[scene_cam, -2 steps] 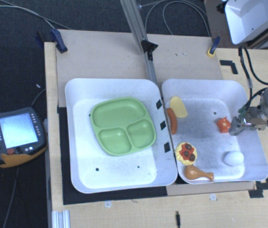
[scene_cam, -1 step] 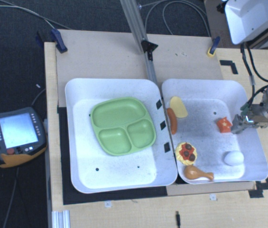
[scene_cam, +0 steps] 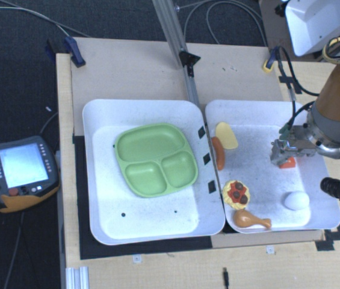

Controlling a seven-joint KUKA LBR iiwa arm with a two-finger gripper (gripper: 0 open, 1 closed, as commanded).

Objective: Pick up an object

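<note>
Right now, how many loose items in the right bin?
6. Yellow piece and hot dog by the left wall; pizza slice and drumstick front left; white ball front right; red item under the gripper, maybe hiding more.

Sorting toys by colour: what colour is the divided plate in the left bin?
Light green; the divided plate shows clearly in the camera view.

Bright even overhead light, soft faint shadows, bins slightly overexposed, mild blur
</note>
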